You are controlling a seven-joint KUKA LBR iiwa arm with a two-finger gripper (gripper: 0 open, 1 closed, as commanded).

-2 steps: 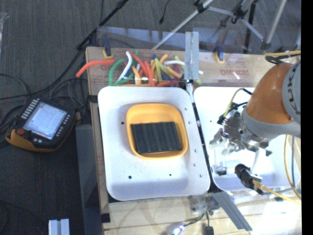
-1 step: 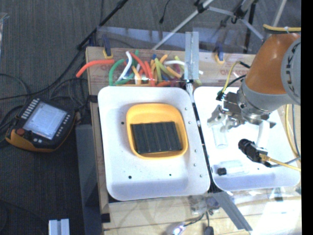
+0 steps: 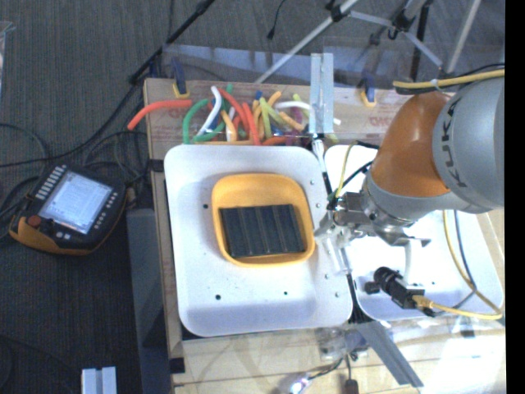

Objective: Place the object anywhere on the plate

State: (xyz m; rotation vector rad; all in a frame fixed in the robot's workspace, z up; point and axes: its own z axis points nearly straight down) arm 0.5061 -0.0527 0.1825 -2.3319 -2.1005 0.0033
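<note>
A yellow plate (image 3: 262, 189) with rounded corners lies in the middle of the left white bin (image 3: 193, 245). A dark, ribbed rectangular object (image 3: 261, 230) rests flat on the plate and covers most of its floor. My gripper (image 3: 335, 226) hangs just right of the plate, over the seam between the two bins. It is apart from the dark object, and the grey and orange wrist (image 3: 414, 167) above hides much of it.
The right bin (image 3: 385, 302) lies largely under the arm, with a black fitting (image 3: 392, 286) and a yellow cable over it. Coloured tubes (image 3: 238, 117) are heaped behind the left bin. A tablet-like pendant (image 3: 72, 205) sits on the floor at left.
</note>
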